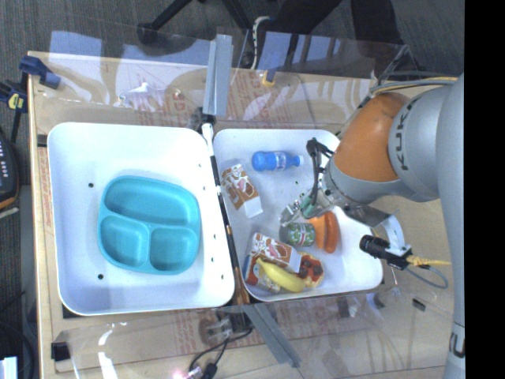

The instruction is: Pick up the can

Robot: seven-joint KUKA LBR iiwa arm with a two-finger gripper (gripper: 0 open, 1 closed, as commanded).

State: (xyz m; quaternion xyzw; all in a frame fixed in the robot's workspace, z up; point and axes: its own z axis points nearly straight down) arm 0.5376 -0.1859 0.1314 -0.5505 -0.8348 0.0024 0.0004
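Your gripper (pixel 306 210) low in the right white bin (pixel 359 271), just above the small greenish metal can (pixel 300 233), beside the orange carrot (pixel 327 230), finger state impossible for you to tell

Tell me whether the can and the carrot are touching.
Touching, as far as the camera view shows: in the right bin, the can lies right against the carrot, with no white floor showing between them. The hand is just above the can.

The grey arm with its orange band (pixel 371 144) reaches into the right white bin (pixel 237 144). Its gripper (pixel 309 208) is just above a small green metal can (pixel 300 234), beside an orange carrot-shaped toy (pixel 328 231). The left white bin (pixel 71 156) holds a turquoise divided plastic tray (pixel 150 225).
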